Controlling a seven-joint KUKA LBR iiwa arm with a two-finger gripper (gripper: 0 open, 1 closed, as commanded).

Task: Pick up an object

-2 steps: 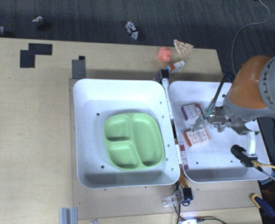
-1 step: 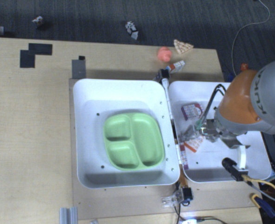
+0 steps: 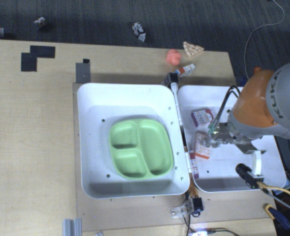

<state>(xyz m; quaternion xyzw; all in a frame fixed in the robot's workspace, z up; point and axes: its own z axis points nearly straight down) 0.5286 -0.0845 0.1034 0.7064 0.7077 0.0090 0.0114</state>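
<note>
Down at the front, the left bin (image 3: 85, 132) held a green divided tray (image 3: 140, 148) on the desk (image 3: 31, 146). Moving right, two small packets (image 3: 202, 117) lay in the right bin (image 3: 268, 178), and the end effector (image 3: 214, 137) sat low over the nearer packet (image 3: 202, 146); whether it was gripping, I couldn't tell.

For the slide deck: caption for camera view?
Arm's tool over packets in the right bin; green tray in the left bin.
</note>
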